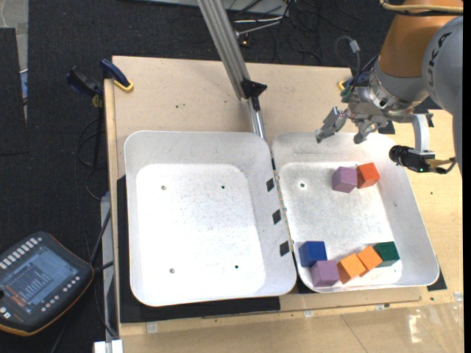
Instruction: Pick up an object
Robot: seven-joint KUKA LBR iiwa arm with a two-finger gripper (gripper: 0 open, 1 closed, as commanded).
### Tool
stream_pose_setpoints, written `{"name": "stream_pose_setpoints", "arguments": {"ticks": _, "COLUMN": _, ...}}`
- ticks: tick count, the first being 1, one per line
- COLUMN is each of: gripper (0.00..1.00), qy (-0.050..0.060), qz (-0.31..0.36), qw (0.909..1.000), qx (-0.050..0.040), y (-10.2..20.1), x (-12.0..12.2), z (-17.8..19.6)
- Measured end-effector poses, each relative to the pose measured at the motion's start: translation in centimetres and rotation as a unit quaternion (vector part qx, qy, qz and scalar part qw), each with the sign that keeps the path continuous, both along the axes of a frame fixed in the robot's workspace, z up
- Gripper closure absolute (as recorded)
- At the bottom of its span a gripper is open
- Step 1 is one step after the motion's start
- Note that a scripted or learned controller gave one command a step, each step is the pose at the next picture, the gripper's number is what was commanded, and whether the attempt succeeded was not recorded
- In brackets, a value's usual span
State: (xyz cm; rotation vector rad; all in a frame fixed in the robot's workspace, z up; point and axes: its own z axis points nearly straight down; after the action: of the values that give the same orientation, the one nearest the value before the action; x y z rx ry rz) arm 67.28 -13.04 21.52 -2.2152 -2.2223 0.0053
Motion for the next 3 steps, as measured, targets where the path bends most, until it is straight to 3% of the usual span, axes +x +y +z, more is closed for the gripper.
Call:
{"name": "stream_pose_setpoints", "arguments": {"ticks": 2, "gripper": 0.00, "qy": 0.000, "qz": -0.001, "qw": 1.0000, "qx": -0.0002, "y": 0.8, "x": -0.3, "z": -11.6}}
{"name": "stream_pose_setpoints", "arguments": {"ticks": 3, "gripper": 1.00, "qy": -0.004, "qz": -0.001, "qw": 1.0000, "qx": -0.0006, "y": 0.8, "x": -0.1, "z": -10.1}}
